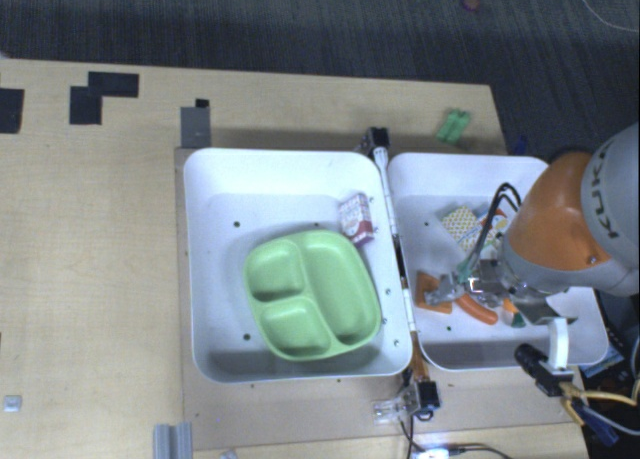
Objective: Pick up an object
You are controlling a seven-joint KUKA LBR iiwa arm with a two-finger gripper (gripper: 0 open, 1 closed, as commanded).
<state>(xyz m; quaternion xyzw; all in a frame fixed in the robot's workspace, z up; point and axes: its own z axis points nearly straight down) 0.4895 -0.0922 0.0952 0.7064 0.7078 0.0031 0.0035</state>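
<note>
Wooden counter (90, 277), two white bins. Near right bin (440, 352): gripper (478, 287) low among orange carrot-like pieces (478, 311) on the floor; grip state cannot be told. Risk: small, crowded pieces may slip or come up together. Left bin (215, 247): green divided plate (312, 293), small packet (355, 217) beyond.

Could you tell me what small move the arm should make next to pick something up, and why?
Probably a short, slow descent onto the orange carrot-like piece. The hand is low in the right bin, over the small items near its front, with that piece and a grey item right beside it. Nothing is visibly gripped, so I would not lift yet.
</note>
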